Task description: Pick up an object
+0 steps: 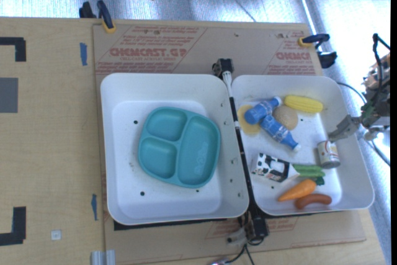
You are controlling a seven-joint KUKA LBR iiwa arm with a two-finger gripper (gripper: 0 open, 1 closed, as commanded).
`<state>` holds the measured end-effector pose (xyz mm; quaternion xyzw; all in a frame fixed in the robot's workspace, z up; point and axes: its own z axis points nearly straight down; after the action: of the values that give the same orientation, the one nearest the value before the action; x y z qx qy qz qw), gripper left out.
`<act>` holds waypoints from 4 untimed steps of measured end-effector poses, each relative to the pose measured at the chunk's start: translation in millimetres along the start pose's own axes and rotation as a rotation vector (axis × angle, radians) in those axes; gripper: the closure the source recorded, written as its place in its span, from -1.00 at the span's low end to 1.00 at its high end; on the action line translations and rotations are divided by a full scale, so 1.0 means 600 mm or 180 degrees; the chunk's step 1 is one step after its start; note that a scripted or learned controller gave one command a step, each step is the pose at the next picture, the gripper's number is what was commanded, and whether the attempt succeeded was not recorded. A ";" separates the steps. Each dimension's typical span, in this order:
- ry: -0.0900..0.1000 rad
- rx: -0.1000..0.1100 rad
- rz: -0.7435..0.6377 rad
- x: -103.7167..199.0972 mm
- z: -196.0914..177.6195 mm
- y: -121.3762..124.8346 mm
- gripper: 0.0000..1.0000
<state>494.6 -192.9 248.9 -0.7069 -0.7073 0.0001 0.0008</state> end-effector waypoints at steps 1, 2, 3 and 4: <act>0.0038 0.0032 0.1068 -0.013 0.232 -0.011 -1.00; 0.0015 0.0011 0.1078 -0.017 0.214 -0.010 1.00; 0.0025 0.0016 0.1073 -0.015 0.214 -0.009 -1.00; 0.0003 -0.0005 -0.0029 0.048 0.272 0.044 -1.00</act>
<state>520.5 -163.9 85.6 -0.7037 -0.7105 -0.0007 0.0006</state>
